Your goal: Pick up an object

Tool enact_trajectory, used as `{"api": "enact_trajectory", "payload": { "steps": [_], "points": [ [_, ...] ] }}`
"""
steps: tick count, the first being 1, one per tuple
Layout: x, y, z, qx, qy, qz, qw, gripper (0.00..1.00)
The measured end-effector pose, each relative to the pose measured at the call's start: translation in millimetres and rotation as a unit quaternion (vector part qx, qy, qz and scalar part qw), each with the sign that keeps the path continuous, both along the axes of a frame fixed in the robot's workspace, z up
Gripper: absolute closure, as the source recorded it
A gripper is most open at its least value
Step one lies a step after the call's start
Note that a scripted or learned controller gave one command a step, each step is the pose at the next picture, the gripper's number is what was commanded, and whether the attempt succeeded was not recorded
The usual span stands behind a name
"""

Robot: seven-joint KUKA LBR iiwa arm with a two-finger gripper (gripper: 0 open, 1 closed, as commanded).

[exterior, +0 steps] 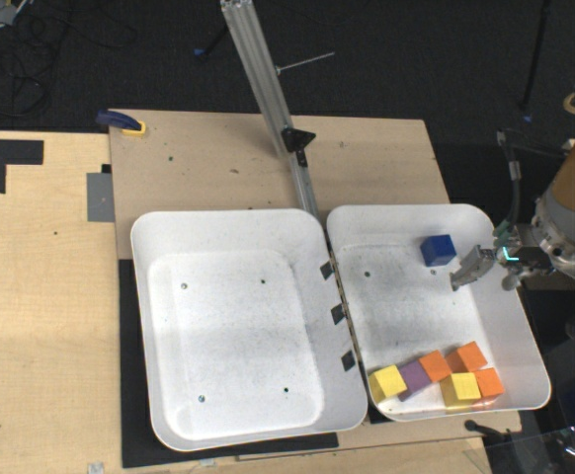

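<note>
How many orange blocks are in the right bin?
3. All sit in the cluster at the near right corner of the right bin: one orange block beside the purple block, one behind, one nearest the rim. More could hide behind them.

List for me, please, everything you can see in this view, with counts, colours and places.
Bins: 2, white, side by side on the bench; left bin, right bin.
Blue block: 1, blue, upper part of the right bin, alone.
Yellow blocks: 2, in the cluster at the right bin's near corner, at and.
Orange blocks: 3, same cluster, at and.
Purple block: 1, same cluster, between a yellow and an orange one.
Metal rail: 1, grey, slanting up behind the bins.
Clamp: 1, blue and yellow, far left corner of the bench.
Gripper: 1, grey, over the right bin's right rim, right of the blue block.
</note>
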State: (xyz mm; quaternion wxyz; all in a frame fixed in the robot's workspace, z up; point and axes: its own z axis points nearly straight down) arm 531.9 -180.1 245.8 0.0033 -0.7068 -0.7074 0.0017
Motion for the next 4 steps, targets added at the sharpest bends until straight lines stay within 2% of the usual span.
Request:
{"api": "enact_trajectory", "payload": {
  "steps": [1, 2, 4],
  "points": [
    [1, -1, 2, -0.0006, -0.002, -0.001, 1.0, 0.0],
    [1, 0, -63, 0.0004, 0.001, -0.001, 1.0, 0.0],
    [-5, 11, -155, -0.0003, -0.003, -0.002, 1.0, 0.0]
  ]
}}
